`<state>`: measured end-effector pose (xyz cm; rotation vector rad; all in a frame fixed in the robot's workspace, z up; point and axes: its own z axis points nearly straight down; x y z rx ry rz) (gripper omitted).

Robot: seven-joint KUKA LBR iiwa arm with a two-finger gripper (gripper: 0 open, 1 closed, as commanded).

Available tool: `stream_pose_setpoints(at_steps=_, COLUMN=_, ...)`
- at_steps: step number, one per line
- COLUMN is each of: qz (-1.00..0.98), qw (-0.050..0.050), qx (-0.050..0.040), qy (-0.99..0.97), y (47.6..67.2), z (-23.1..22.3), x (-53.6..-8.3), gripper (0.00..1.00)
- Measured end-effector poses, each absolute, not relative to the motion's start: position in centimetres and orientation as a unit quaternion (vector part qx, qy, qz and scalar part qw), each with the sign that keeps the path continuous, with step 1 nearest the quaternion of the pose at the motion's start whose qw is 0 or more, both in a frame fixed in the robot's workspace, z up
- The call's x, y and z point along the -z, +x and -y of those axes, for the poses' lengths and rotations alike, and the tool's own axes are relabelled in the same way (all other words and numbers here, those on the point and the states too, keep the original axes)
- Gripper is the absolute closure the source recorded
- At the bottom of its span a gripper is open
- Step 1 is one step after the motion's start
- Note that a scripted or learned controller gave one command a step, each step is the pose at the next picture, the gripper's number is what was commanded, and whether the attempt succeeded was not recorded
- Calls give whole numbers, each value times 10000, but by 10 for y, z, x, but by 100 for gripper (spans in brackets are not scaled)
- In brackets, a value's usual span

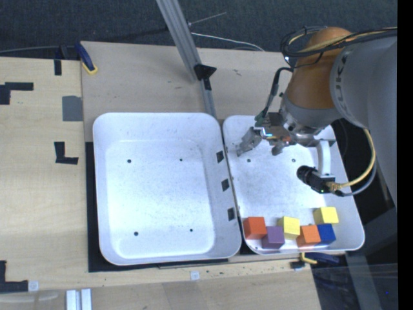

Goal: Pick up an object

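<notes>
Lying clustered along the lower edge of the right bin (345, 192), in the lower right of the frame: blocks (291, 227) in orange, purple, yellow and blue, packed close, several touching or nearly so. Sitting at the cluster's left end and standing a little apart from the rest, an orange block (255, 227); sitting at the right end, slightly higher in the frame, a yellow block (328, 215). Hanging well apart from all of them, over the bin's upper left corner near the wall shared with the left bin (103, 173): the gripper (261, 147), seemingly spread, pinching nothing. Placing the blocks straight down the frame from the gripper, then, with the orange block almost directly below it and the others trailing off down and to the right. Judging that orange one the likeliest target, being nearest and least crowded. Calling for a travel toward the frame's bottom edge before any descent; risking, with such tight packing, a nudge against the purple block (275, 236) just beside it.
</notes>
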<state>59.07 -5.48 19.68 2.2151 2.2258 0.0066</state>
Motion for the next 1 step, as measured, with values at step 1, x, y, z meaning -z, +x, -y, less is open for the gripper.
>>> stream_pose_setpoints(at_steps=1, qz=-7095, qw=-11, qx=-3, qy=7047, y=607, z=-2, x=-192, gripper=0)
